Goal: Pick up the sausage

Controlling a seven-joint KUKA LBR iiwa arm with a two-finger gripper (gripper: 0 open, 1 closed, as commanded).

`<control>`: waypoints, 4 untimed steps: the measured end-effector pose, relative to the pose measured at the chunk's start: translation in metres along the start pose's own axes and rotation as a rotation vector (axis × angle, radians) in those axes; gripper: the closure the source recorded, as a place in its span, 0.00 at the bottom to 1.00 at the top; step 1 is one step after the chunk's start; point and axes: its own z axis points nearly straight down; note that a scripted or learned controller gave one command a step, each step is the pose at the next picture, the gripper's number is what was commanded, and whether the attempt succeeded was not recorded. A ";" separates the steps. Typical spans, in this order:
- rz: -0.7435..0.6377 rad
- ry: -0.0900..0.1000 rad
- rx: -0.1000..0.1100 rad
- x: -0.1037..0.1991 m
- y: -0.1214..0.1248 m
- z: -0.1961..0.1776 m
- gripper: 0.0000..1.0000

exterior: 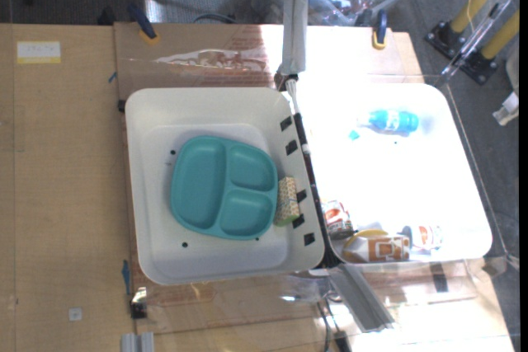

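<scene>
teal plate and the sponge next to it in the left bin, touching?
Touching. The camera view shows the sponge pressed against the teal plate at its right rim, no gap between them.

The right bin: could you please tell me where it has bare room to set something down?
The right bin is bare across its middle, between the blue bottle near the far wall and the packages along the near edge. That near-left corner is crowded. In the left bin, the teal divided plate leaves only margins.
</scene>
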 end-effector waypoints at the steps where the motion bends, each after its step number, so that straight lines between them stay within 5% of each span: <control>1: -0.004 -0.007 -0.005 0.000 0.002 -0.012 1.00; 3: -0.011 -0.020 -0.017 0.000 0.006 -0.037 1.00; 4: -0.045 0.017 0.013 -0.035 -0.017 0.156 1.00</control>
